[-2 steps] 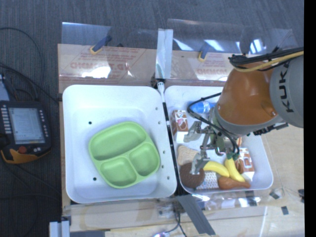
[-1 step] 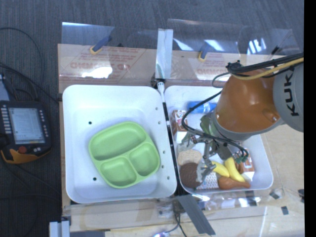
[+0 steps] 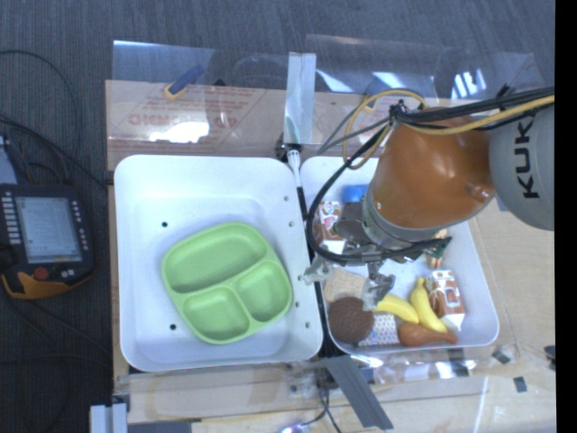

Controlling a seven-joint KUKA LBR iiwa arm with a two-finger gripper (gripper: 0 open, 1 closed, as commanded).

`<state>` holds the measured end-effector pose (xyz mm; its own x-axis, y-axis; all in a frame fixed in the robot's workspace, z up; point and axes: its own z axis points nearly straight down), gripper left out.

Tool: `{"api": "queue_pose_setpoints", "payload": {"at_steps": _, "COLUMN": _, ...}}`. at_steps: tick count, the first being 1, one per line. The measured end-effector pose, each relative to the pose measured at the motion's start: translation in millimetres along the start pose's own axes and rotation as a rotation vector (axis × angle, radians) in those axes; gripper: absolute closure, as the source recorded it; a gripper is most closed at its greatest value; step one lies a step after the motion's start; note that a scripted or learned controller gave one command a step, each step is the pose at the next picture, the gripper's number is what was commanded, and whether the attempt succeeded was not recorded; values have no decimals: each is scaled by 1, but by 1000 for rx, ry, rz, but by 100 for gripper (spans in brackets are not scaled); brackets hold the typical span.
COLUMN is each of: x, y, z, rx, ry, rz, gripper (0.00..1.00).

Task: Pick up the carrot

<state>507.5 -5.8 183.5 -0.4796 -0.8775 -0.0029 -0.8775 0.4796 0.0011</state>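
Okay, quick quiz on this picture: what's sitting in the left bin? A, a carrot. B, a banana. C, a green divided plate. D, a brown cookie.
C: the green plate lies in the left bin, while the banana and the other food lie in the right bin.

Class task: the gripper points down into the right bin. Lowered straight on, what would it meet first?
Probably the banana, or the brown round item beside it; the gripper hangs just above both. Depth is unclear.
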Motion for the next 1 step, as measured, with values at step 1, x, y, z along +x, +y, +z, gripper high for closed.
{"api": "queue_pose_setpoints", "payload": {"at_steps": 1, "x": 82, "y": -19, "z": -34, "rx": 3, "ry": 2, "rz": -90, "gripper": 0}}
